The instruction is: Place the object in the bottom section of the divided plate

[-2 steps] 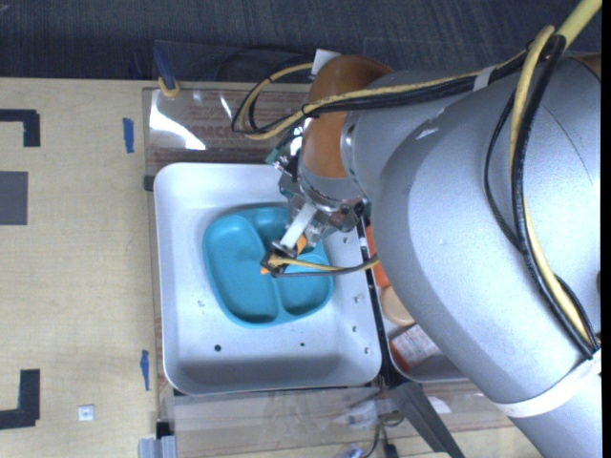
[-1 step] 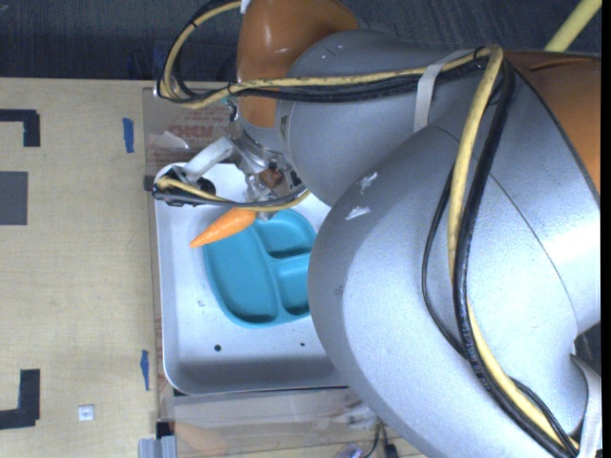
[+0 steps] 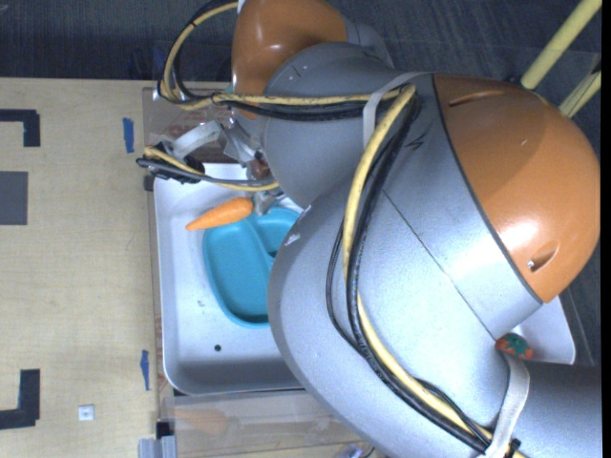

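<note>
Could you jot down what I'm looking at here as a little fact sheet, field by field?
machine: grey arm with orange bands, reaching in from the right and covering much of the bin
container: shallow white bin
dish: blue divided plate, partly hidden by the arm
food item: orange carrot, at the plate's upper edge, just below the gripper
gripper: above the carrot; grasp unclear
other: small colourful object at lower right, too small to identify

Grey arm (image 3: pixel 410 256) bent low across frame, orange-banded wrist (image 3: pixel 277 36) at top
</note>
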Robot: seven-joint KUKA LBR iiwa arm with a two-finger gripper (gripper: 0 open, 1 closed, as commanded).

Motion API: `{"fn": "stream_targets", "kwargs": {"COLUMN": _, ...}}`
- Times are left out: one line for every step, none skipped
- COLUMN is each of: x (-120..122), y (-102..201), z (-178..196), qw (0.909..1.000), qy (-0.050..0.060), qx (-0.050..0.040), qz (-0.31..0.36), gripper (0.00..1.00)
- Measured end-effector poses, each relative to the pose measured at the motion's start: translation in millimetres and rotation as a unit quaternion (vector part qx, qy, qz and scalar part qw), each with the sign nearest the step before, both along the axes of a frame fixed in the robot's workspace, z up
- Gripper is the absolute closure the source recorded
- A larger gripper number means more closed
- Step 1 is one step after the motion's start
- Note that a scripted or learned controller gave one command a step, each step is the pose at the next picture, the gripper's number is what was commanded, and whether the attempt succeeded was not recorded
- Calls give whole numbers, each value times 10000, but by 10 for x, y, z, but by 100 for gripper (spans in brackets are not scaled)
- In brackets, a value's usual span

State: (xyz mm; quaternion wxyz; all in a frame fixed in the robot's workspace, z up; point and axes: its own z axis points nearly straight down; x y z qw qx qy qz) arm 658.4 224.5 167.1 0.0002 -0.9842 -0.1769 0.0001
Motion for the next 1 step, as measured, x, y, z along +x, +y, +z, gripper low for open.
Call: {"fn": "stream_targets", "kwargs": {"x": 47, "y": -48, "z": -507, "qw": 9972, "qy": -148, "qx": 65, "qz": -733, "gripper": 100}}
